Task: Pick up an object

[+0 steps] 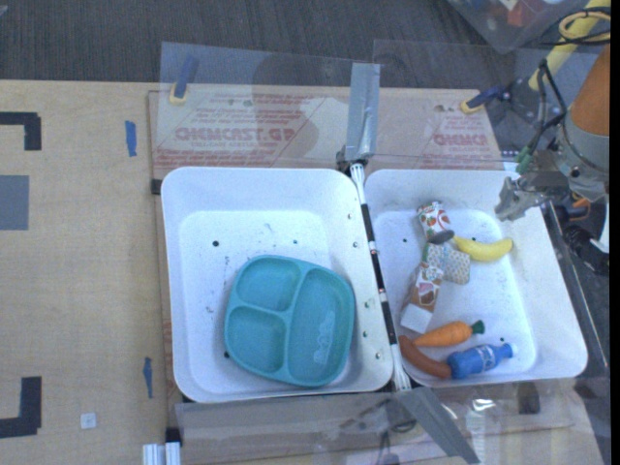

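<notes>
camera view: banana just left-below claw, apart.

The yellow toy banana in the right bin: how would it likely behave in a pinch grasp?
The yellow toy banana looks like smooth, glossy plastic, so probably light, rigid and somewhat slippery. Its curved, rounded body may pivot or roll if pushed. It lies apart from neighbouring toys, so approach looks unobstructed.

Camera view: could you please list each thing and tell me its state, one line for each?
Teal plate: flat, right way up, in the left bin.
Banana: lying in the right bin.
Carrot: lying on its side.
Blue bottle: lying on its side, beside the carrot.
Gripper: above the right bin's far right rim, holding nothing that I can see.
</notes>
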